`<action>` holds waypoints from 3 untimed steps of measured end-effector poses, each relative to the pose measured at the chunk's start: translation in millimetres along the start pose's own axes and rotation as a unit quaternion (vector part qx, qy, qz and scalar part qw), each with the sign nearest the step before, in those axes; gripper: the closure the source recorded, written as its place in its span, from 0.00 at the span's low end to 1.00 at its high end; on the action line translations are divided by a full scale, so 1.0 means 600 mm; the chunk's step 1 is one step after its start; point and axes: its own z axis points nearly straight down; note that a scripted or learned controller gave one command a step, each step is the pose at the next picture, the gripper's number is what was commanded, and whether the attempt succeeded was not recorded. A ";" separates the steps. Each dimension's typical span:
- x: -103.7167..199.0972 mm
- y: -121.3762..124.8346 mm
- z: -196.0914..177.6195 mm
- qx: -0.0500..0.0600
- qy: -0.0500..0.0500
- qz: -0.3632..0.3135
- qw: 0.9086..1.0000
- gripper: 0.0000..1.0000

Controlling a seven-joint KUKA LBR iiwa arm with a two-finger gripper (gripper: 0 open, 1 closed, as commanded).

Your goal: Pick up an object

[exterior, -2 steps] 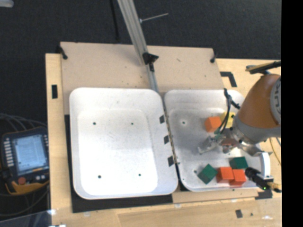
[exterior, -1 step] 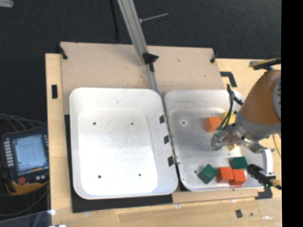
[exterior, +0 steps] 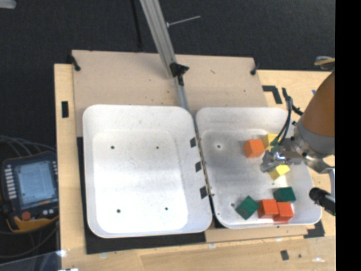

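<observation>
Gripper [exterior: 274, 161] low in right bin [exterior: 225, 123], over yellow block [exterior: 279, 171] beside orange cube [exterior: 254, 147]. Finger state: cannot tell. Judged approach step; next needs a closing, then lift.

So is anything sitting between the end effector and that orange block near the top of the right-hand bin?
Nothing visible does. The end effector hangs over the right bin, just right of the orange block, with bare bin floor between them. Yellow blocks lie under and beside it, not in the gap.

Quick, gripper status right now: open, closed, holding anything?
Gripper: cannot be told. It sits low in the right bin, among yellow blocks, beside the orange block.
</observation>
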 end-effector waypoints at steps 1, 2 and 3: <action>-0.002 0.003 -0.028 0.002 0.001 0.000 1.000 1.00; 0.081 0.004 -0.018 0.004 0.001 -0.001 1.000 1.00; 0.168 0.022 -0.021 0.003 0.002 -0.002 1.000 1.00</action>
